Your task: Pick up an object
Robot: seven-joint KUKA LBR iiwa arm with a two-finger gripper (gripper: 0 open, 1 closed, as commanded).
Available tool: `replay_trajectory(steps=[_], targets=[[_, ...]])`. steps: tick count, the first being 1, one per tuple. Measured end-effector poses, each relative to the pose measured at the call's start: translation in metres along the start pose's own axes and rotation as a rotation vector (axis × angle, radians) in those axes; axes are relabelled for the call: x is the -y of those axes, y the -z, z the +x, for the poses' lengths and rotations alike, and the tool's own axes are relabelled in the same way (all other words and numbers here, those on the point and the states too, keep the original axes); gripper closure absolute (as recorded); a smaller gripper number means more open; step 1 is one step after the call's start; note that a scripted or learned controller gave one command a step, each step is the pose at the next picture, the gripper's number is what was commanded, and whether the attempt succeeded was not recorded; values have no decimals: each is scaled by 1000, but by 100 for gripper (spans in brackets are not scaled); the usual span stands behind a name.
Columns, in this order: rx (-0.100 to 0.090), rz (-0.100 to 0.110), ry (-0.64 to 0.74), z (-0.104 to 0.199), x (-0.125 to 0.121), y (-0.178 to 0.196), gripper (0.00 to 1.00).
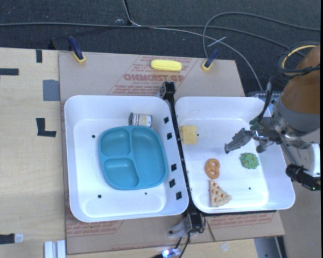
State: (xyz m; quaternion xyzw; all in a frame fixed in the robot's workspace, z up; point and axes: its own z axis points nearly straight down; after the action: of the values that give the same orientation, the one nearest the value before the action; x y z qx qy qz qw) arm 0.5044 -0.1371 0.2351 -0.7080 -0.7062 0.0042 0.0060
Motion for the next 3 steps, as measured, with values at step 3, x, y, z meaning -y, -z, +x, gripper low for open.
replay_trajectory(steps=[3], targets=[[2, -9, 3, -8, -1, -85, 0]])
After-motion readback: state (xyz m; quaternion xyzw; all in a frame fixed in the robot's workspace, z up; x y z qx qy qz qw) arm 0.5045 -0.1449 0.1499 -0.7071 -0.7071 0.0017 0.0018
